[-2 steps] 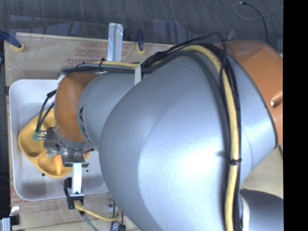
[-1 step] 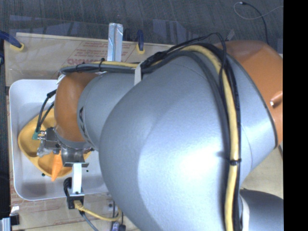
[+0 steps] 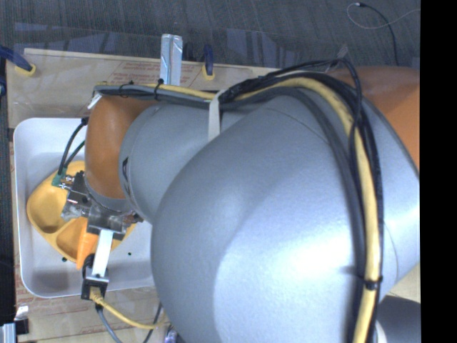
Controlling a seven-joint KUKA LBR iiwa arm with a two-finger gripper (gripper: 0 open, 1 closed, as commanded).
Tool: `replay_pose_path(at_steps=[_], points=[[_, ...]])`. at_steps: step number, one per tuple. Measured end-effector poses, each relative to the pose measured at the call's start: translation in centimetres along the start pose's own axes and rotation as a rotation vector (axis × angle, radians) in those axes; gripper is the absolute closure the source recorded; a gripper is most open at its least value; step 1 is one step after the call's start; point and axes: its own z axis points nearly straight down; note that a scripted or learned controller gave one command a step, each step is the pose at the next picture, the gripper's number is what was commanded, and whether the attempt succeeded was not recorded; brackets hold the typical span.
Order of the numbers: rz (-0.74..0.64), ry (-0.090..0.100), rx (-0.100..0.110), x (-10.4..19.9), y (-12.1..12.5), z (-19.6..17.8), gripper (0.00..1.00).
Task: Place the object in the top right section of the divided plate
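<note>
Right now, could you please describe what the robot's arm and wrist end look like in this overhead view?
The bulky, rounded grey metal arm has a glossy orange band above the wrist. A yellow cable bundled with black cables runs along its top, held by a pale strap. The cluttered metallic wrist assembly carries a small green circuit board, thin black wires and a white bracket.

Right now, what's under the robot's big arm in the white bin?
Under the arm, a yellow divided plate lies in the left white bin. The wrist and gripper cover most of it, so what's in its sections is hidden.
</note>
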Motion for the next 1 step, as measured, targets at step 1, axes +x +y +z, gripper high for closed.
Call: replay_pose_path(at_steps=[1], points=[[-0.009, -0.002, 0.004, 0.16, -0.13, -0.89, 1.0]])
